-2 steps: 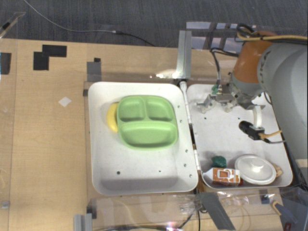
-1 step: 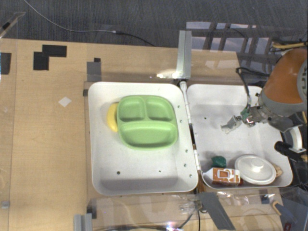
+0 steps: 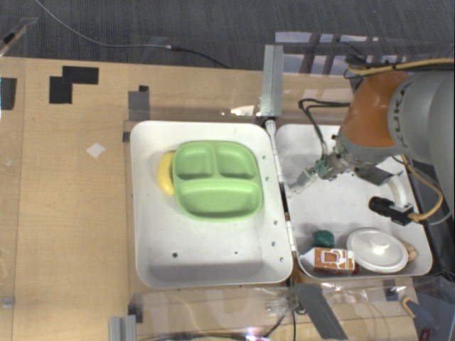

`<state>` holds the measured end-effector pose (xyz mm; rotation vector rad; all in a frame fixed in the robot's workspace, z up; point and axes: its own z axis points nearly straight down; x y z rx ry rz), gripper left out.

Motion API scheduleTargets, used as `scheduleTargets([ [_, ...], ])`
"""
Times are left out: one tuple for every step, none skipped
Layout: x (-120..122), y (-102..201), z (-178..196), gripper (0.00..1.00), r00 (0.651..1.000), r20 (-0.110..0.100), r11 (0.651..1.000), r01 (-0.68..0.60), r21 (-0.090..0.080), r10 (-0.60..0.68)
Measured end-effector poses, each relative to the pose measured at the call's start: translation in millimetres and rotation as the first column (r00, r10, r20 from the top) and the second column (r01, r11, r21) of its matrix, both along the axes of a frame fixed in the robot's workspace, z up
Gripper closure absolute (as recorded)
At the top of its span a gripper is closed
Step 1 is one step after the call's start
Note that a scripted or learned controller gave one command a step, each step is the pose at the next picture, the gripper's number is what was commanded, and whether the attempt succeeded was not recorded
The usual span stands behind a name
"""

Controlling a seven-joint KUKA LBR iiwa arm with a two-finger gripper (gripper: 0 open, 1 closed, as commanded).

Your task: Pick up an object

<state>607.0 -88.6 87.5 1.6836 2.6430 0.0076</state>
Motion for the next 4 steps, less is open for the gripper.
scheduleTargets([
  [63,-18,0,0.00,0.985,-0.007,0.985,0.175,0.001,-0.175],
  [64,-27,59,0.00,0.930,-0.002,0.930,0.369,0.002,-0.369],
  [20,-53,18,0.00,0.841,-0.005,0.841,0.542,0.002,-0.542],
  [64,-36,0,0.00,0.885,-0.003,0.885,0.465,0.002,-0.465],
])
